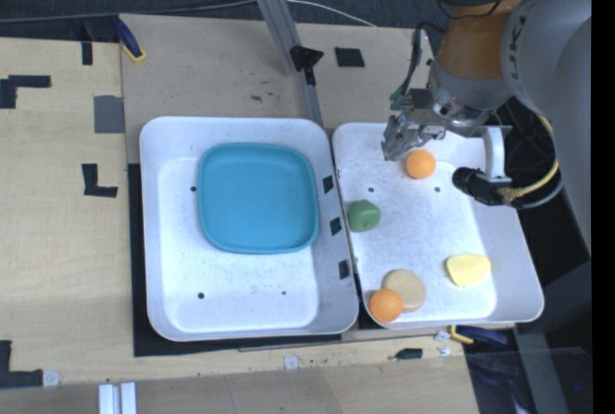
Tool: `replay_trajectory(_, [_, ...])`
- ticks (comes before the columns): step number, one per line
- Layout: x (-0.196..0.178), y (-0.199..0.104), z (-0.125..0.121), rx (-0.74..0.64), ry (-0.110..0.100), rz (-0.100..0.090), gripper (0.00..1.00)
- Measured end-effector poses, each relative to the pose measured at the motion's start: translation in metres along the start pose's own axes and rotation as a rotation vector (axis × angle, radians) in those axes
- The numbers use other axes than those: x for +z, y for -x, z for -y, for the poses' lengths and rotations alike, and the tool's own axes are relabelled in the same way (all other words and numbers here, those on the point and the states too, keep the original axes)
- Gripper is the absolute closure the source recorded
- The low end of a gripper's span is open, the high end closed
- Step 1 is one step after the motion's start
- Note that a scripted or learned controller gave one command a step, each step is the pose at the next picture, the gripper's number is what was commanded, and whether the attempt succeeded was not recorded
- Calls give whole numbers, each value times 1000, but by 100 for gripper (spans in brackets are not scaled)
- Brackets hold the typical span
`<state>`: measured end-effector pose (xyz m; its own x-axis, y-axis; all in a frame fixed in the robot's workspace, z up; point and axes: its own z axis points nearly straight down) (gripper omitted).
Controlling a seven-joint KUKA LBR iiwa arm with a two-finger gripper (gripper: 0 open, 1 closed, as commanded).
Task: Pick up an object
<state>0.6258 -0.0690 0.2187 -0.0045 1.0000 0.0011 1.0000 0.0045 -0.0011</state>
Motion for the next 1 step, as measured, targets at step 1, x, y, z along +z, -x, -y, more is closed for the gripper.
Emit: replay_trajectory(1, [1, -43, -7, 0, 0, 0, 100])
